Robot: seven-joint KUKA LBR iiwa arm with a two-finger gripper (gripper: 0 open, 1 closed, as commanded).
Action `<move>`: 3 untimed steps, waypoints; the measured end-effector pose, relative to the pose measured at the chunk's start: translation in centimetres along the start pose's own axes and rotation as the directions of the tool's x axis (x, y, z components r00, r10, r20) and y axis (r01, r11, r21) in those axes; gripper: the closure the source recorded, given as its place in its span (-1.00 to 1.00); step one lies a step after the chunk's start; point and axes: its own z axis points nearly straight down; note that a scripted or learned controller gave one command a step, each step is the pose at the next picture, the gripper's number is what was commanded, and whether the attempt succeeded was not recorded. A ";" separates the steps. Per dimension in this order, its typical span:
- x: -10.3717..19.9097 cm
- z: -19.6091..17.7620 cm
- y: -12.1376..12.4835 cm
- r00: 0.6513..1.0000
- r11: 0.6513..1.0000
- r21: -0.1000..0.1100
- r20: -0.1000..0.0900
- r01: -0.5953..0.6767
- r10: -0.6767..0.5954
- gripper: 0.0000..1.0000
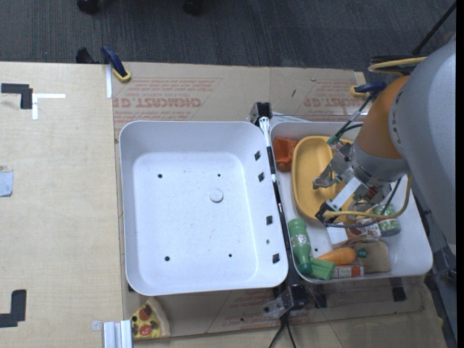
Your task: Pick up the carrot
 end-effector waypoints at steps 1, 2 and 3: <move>0.1 -0.8 -0.1 1.000 1.000 0.005 0.001 0.006 -0.006 1.00; 0.1 -0.8 0.0 1.000 1.000 0.003 0.002 0.004 -0.004 -1.00; -0.6 0.7 2.8 0.980 0.980 0.026 -0.009 -0.199 0.200 -1.00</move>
